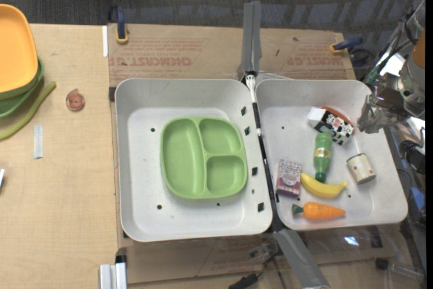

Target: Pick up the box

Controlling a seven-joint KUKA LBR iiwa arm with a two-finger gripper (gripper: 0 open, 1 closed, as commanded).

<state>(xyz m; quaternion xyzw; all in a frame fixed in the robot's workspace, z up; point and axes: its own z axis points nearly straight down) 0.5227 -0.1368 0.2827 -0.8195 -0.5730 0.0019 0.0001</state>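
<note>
Here the small pink-and-white box (289, 177) lies flat; end effector (374, 116) grip unclear.

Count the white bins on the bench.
2: the left bin holds a green divided plate; the right bin holds the small items, including the box.
</note>
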